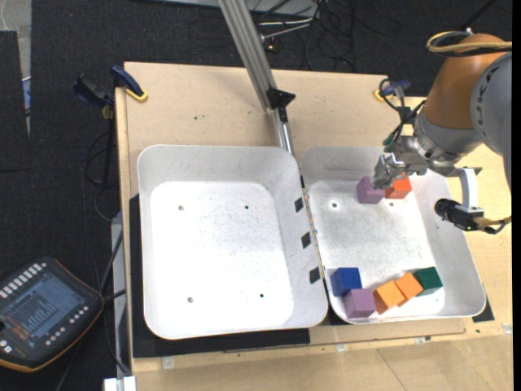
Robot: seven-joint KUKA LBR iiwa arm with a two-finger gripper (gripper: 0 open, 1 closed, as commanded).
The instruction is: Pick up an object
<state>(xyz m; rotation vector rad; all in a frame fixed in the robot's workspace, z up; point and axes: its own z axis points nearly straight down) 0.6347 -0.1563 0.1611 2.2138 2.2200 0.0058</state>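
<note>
purple block point(369, 191) and orange block point(398, 189) just under hand point(389, 172) (grip state unclear); likely light, rigid, take flat sides.

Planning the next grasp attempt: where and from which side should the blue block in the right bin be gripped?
Probably from straight above, fingers closing on the blue block's left and far side faces' pair. Its near-right corner sits close to the purple block, so that side looks crowded, while its left and far sides face bare bin floor.
</note>
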